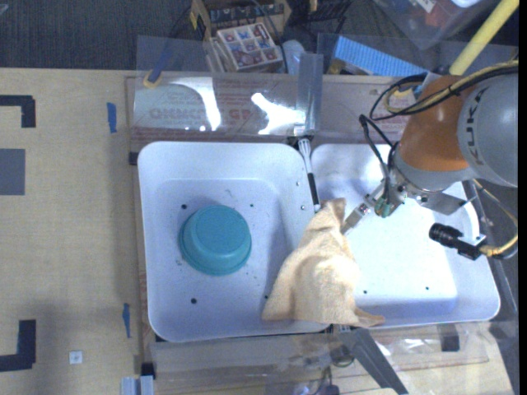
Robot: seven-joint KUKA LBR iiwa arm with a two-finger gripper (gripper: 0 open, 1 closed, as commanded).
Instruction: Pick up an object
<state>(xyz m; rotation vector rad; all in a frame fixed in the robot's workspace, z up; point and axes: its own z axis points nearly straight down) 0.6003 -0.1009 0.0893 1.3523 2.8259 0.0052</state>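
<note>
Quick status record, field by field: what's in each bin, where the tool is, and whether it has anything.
left bin: teal bowl, upside down, on the floor
cloth: tan, crumpled, draped over the wall between the bins, partly in each
right bin: part of the cloth; bare floor elsewhere
arm: reaches in from the right, over the right bin
tool: at the cloth's upper edge
hold: cannot tell; fingers too small to read
</note>
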